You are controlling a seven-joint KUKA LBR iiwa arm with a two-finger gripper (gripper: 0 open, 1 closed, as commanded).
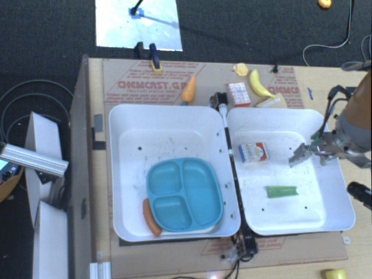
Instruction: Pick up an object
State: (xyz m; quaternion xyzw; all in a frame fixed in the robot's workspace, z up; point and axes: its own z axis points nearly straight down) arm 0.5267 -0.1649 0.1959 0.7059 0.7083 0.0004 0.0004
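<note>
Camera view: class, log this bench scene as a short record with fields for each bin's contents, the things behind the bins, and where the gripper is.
left bin: blue tray with three compartments; sausage beside the tray's lower left edge
right bin: carton near the top left; green block below it
behind bins: carrot, small box, banana
gripper: over the right bin, right of the carton, nothing seen between its fingers
arm: enters from the right

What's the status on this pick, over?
Gripper over right bin, holding nothing. Small carton and green piece lie loose nearby. Nothing in the way.
</note>
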